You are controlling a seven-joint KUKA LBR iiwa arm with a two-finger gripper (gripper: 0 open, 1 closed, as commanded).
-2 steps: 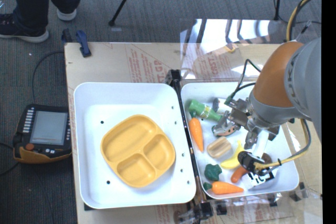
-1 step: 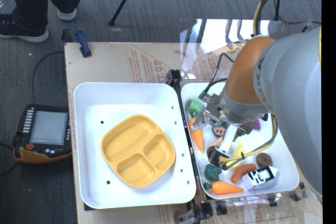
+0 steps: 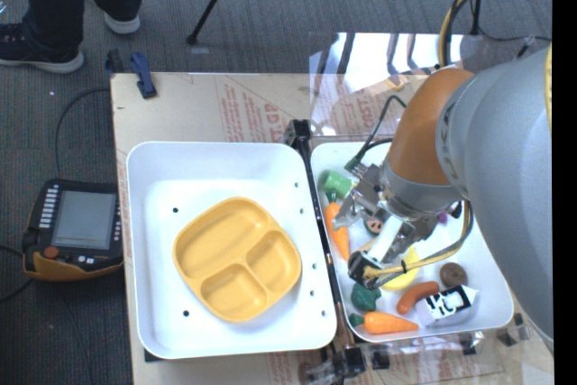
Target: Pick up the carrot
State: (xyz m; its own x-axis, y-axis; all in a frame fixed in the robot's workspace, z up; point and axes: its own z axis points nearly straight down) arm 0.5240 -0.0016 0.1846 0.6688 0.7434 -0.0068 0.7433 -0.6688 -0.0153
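Camera view looks down at a slant on two white bins set side by side on the bench. In the left bin [image 3: 153, 194] lies a yellow divided plate [image 3: 237, 259], three compartments up, near the middle of the bin floor. The right bin [image 3: 500, 288] holds a clutter of toy food, and the arm [image 3: 469, 131] reaches in over it from the right, its orange band above the wrist. The gripper [image 3: 362, 210] hangs low over the left half of that bin; how its jaws stand cannot be told, and nothing can be seen held in it. Two orange pieces look like carrots. The upper carrot [image 3: 340, 237] lies along the bin's left wall, narrow end toward the near side, just left of the gripper. The lower carrot [image 3: 392, 323] lies along the near wall, well apart from the gripper. A bright green piece [image 3: 335, 185] sits at the upper carrot's far end. A dark green piece [image 3: 365, 296] and a red-orange sausage [image 3: 416, 296] lie just above the lower carrot. A yellow piece [image 3: 403, 272], a brown disc [image 3: 453, 273] and a white-and-black item [image 3: 448, 303] lie nearby.
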